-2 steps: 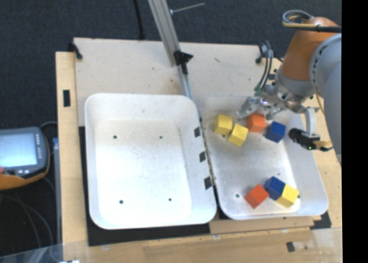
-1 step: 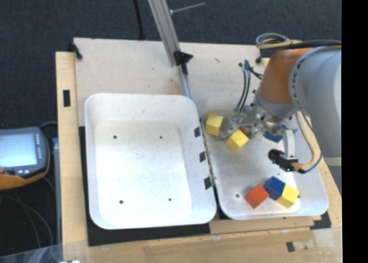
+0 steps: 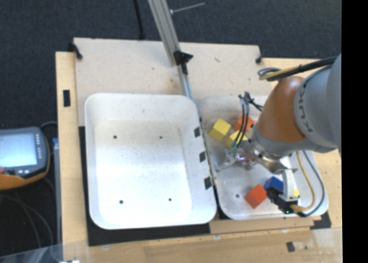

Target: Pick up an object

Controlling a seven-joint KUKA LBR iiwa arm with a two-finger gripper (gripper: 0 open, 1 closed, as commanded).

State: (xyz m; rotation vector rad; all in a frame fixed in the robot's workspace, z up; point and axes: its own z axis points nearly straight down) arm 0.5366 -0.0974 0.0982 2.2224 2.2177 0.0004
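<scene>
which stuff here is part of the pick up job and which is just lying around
Part of the job:
gripper, low in the right bin
yellow block
orange block
blue block

Just lying about:
left bin
handheld screen off the bench
metal pole

Small coloured blocks in the right bin

A yellow block lies near the bin's far-left corner, a second yellow piece and an orange piece just beside it; an orange-red block and a blue block sit toward the near edge.
</scene>
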